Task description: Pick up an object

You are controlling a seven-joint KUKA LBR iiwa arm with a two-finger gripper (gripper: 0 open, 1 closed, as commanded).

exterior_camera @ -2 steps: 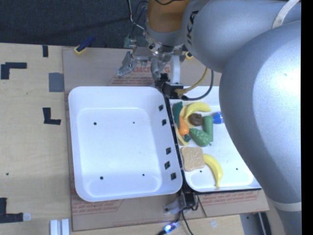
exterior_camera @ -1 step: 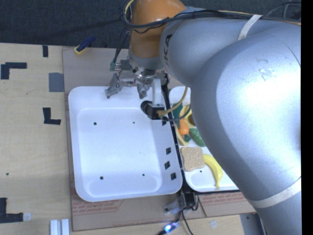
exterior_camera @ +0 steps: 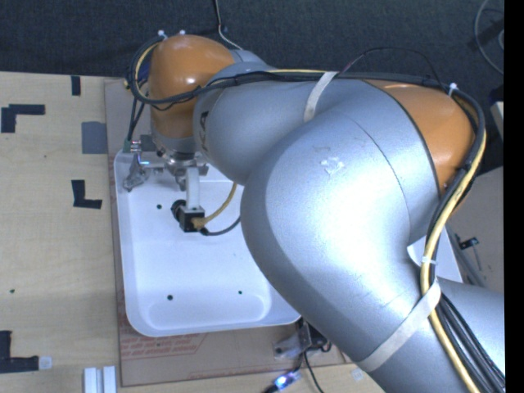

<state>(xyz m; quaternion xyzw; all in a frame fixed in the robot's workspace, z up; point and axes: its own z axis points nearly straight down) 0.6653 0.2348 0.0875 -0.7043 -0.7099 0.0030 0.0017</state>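
While the grey arm point(exterior_camera: 344, 187) looms across, the end effector point(exterior_camera: 162, 164) hangs over the white bin point(exterior_camera: 196, 301) (wide or narrow, cannot tell).

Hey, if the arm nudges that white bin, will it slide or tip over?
The white bin looks thin and glossy, so it is probably light and apt to slide. Being wide and shallow, it seems unlikely to tip.

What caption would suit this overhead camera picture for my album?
A grey robot arm with an orange band leans over a white bin, its claw low over the bin's far end.
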